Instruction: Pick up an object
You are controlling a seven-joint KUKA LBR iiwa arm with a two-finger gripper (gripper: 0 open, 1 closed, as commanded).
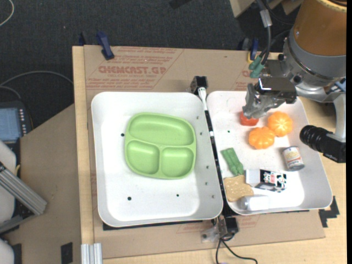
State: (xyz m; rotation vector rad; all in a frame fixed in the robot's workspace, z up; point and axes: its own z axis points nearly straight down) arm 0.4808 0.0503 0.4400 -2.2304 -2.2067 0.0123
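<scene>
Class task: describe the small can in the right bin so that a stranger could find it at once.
Start at the right bin, the one without the green tray. Near its right wall, just below the two oranges, lies the can. It is the only silvery cylinder there, with a light label, unlike the round oranges and the flat packet beside it.

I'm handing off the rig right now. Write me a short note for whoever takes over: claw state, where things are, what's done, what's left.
Claw: down in the right bin, at its far side, right over a small red object; a grip is not confirmed.
Right bin also holds two oranges, a small can, a green piece, a cracker-like piece and a black-and-white packet.
Left bin: the green divided plate.
Done: nothing lifted yet.
Left: secure an object and raise it.
</scene>
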